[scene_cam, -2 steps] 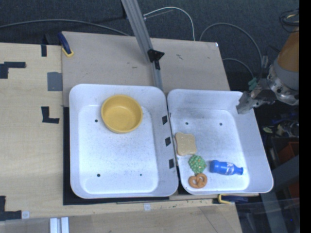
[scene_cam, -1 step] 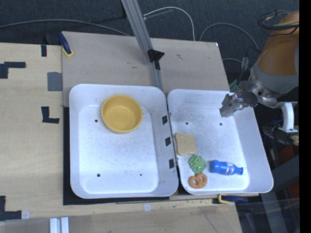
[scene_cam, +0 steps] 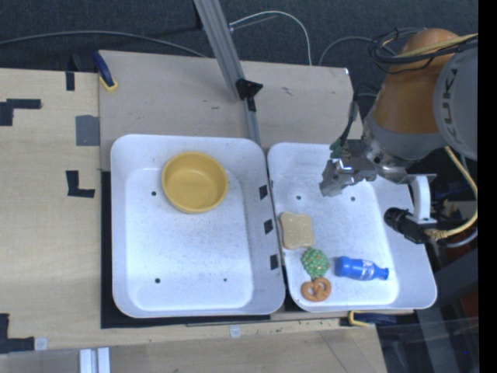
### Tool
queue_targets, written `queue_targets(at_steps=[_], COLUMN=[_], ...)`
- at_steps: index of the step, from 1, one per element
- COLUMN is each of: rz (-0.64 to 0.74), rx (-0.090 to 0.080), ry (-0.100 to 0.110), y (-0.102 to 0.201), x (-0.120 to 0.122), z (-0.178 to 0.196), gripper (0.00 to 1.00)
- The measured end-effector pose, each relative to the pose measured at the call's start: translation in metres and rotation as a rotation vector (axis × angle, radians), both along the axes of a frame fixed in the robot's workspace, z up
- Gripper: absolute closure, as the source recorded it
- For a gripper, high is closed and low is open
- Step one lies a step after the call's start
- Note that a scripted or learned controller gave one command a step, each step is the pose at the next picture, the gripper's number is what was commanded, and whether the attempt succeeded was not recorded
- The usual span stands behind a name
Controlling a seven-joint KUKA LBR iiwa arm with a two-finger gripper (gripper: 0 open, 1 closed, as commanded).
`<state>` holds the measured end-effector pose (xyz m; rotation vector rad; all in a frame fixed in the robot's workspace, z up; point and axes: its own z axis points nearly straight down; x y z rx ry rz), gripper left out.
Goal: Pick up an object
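The gripper hangs over the right bin, grasp impossible to tell; four objects lie near: one bread slice, one green lump, one pretzel, one blue bottle; one yellow bowl sits in the left bin.

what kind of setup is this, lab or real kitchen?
Most likely a robot lab bench: two shallow white bins side by side, toy-like items such as a yellow bowl and blue bottle, loose cables behind.

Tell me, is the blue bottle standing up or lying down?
Lying down. The blue bottle rests on its side in the right bin.
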<state>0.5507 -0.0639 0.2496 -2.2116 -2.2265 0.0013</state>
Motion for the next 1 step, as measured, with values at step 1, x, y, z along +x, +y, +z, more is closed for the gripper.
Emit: queue_targets(at_steps=[1], rz=[0.001], rx=[0.0], ry=[0.0], y=[0.0555], x=[-0.0107], z=[0.0042], gripper=[1.0])
